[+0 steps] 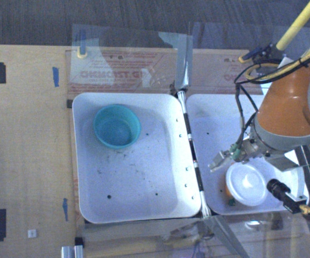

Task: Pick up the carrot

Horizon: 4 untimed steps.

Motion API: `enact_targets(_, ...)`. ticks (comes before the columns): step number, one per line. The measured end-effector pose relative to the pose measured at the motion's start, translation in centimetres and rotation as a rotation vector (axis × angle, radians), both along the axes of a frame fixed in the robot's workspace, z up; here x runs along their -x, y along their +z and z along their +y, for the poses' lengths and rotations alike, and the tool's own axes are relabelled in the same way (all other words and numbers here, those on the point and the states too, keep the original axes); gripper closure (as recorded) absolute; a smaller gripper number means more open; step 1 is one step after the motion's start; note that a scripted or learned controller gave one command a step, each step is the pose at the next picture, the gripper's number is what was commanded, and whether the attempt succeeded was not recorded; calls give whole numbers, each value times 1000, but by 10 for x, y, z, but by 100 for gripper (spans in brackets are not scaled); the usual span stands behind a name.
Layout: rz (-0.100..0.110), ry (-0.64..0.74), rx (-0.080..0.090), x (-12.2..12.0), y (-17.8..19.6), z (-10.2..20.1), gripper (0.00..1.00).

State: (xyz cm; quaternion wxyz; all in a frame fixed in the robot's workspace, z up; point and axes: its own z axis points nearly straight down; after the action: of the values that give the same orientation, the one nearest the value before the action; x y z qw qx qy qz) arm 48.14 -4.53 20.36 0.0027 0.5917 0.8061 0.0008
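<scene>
We see two shallow white bins side by side, sharing a middle wall. The left bin (85, 160) has smooth, speckled plastic and rounded corners. It holds a round teal bowl (117, 126) near its back-left corner, and the rest of its floor is open. In the right bin (206, 120), the gripper (221, 160) hangs over the middle, and we cannot tell whether it is open or closed. Just in front of it lies a glossy white round dish (246, 184), near the front wall. A thin orange sliver at the dish's left rim looks like the carrot (227, 186), mostly hidden.
</scene>
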Motion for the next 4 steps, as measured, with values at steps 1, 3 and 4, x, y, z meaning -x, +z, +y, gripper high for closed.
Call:
enact_targets(1, 1, 257, 1, 1, 19, -65, 0)
enact_targets(3, 1, 215, -1, 0, -9, -3, 100)
enact_targets(4, 2, 214, -1, 0, -9, -3, 0)
